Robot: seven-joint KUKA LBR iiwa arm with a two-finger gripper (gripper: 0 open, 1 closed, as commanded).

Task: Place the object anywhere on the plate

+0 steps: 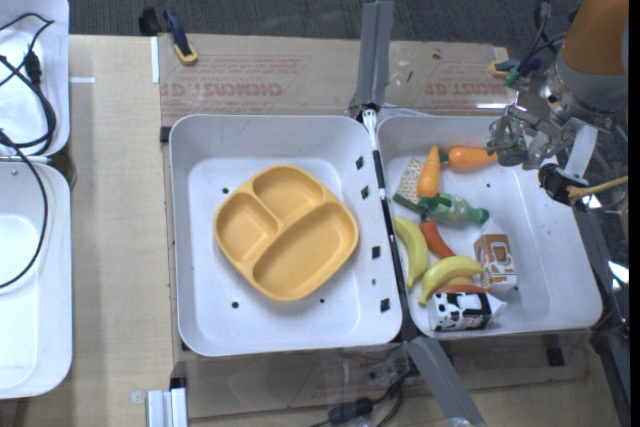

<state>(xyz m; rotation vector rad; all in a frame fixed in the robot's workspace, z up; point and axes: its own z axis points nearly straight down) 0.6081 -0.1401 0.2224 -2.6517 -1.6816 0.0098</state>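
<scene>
Approach step, nothing lifted: gripper hovering at the right bin's far edge beside an orange carrot-like toy, likely the target. Finger state impossible to tell here. Next: descend, grasp, carry left to the yellow plate.

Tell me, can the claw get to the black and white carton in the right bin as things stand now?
Probably yes. The carton lies uncovered at the near edge of the right bin, touched by a banana only. The claw is above the far side.
</scene>
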